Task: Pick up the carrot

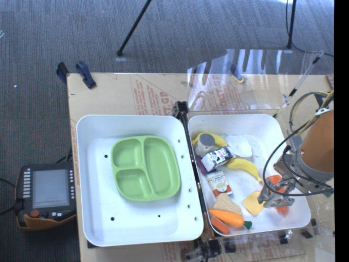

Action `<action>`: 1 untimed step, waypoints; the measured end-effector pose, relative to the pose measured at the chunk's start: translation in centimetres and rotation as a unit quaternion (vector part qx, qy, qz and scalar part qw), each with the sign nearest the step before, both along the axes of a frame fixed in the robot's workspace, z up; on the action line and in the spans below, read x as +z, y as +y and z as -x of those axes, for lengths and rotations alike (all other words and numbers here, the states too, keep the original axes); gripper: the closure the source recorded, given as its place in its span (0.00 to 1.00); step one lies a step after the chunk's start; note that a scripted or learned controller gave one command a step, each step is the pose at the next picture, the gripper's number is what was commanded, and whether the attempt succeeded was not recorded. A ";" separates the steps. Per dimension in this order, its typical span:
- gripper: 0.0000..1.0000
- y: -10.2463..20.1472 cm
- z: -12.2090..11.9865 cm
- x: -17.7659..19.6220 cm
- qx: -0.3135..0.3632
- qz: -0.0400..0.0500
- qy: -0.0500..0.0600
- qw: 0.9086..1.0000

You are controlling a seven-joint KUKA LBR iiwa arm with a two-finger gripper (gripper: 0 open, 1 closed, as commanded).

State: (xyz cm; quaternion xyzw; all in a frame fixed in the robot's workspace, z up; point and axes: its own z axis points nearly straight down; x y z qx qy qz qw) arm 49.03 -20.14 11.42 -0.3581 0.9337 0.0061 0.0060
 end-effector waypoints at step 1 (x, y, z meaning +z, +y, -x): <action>1.00 -0.8 0.2 5.5 0.153 0.006 0.000 0.988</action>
